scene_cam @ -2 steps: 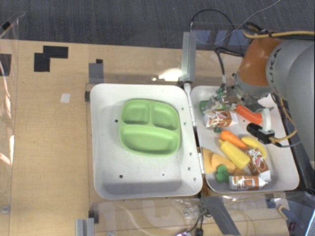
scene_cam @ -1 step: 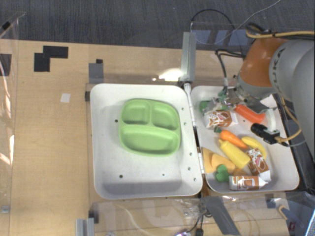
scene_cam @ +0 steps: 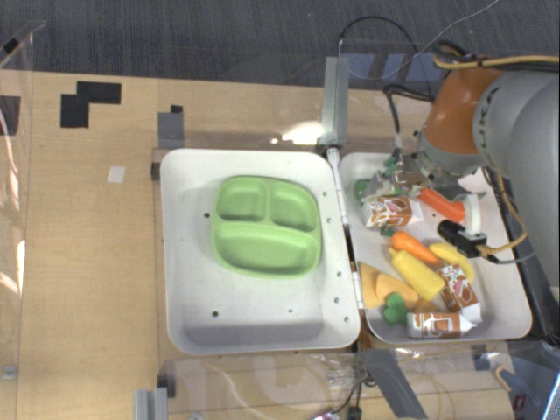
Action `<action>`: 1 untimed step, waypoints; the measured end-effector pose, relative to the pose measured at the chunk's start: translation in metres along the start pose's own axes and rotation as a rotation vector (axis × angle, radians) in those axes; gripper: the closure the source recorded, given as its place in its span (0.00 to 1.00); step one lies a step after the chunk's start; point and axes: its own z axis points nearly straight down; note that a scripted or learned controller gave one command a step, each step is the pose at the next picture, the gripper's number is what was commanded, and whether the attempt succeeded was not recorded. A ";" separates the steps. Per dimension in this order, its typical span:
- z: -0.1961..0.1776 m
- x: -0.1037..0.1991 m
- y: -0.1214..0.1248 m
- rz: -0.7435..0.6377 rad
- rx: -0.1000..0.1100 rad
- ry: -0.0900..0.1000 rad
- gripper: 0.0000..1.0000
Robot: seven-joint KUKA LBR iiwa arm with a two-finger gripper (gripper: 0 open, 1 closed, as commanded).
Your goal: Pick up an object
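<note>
My gripper [scene_cam: 393, 178] hangs low over the far end of the right bin [scene_cam: 516, 318], just above a white and red snack packet [scene_cam: 388, 210]. A small green item [scene_cam: 361, 185] lies just left of it. To its right lies an orange carrot [scene_cam: 443, 205]. Nearer the front are a second carrot [scene_cam: 413, 247], a yellow bottle [scene_cam: 418, 275], a yellow banana [scene_cam: 451, 256], a cheese wedge [scene_cam: 375, 285], a green broccoli piece [scene_cam: 395, 308] and two more packets [scene_cam: 459, 288] [scene_cam: 442, 324]. I see nothing held between the fingers.
The left bin [scene_cam: 188, 304] holds a green divided plate [scene_cam: 265, 226] in its middle. A metal post [scene_cam: 335, 103] stands at the far end of the wall between the bins. The arm's orange band [scene_cam: 455, 116] and grey body cover the right bin's far right corner.
</note>
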 end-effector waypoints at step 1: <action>-0.124 0.003 -0.061 0.369 0.048 0.000 0.00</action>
